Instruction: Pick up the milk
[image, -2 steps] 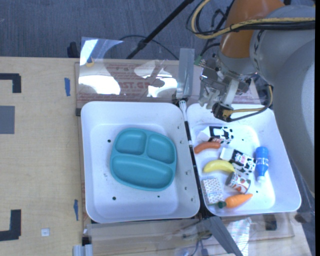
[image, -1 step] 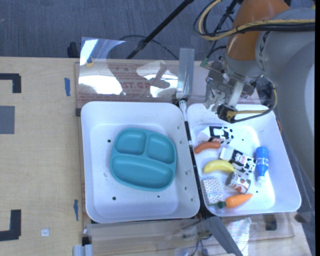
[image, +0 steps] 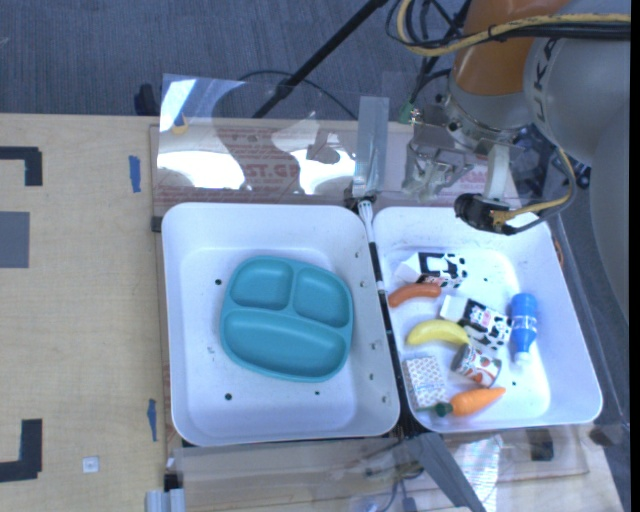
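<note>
One milk carton (image: 440, 266), cow-patterned, lies near the right bin's (image: 575, 385) far-left corner, just below the gripper (image: 433, 180), which hangs beyond the bin's far rim, fingers apart, empty.

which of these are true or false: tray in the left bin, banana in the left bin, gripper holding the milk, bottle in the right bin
1. The teal tray lies in the left bin. True.
2. The banana lies in the left bin. False: it is in the right bin, between two carrots.
3. The gripper holds the milk. False: it hangs above the bench behind the bins, and the milk lies in the right bin.
4. The blue bottle is in the right bin. True.
</note>
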